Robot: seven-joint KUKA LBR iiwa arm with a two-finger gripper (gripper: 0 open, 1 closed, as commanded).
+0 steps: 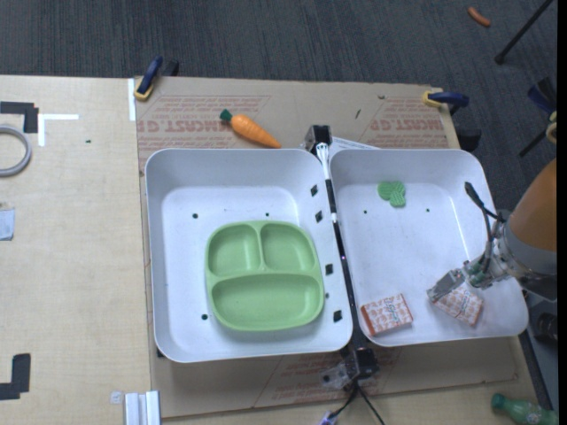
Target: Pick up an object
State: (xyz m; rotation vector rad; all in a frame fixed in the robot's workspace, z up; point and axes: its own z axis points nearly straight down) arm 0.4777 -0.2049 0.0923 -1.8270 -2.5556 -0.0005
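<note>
At the lower right of the frame, the gripper sat low in the right bin, touching a small packet; its state couldn't be told. A centred, square grasp seemed wise.

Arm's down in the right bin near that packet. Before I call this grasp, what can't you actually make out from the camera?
- Gripper: small and blurred in the camera view, so its hold on the red-and-white packet can't be judged.
- Packet: print too small to read, and contact with the gripper is unclear.
- Second packet: label illegible.
- Green item in the right bin: too small to identify.
- Green bottle: cut off at the bottom edge.
</note>
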